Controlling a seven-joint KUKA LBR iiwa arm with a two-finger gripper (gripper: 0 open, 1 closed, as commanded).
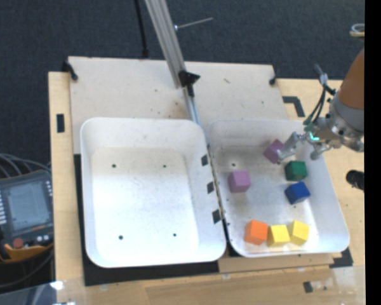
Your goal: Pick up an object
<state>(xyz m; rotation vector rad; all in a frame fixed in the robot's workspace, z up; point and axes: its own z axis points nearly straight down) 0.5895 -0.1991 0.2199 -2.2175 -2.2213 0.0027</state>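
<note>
In the right bin, my gripper hangs over the far right part, open, with nothing seen between its fingers. A mauve cube lies just left of the left finger, touching it or nearly so. A green cube sits right below the gripper, and a blue cube lies in front of that. Left of centre rests a purple cube. Along the front wall stand an orange cube and two yellow cubes.
The left bin adjoins the right one along a shared divider with black clips. A slanted metal rail rises behind the bins. A teach pendant lies off the bench at the left.
</note>
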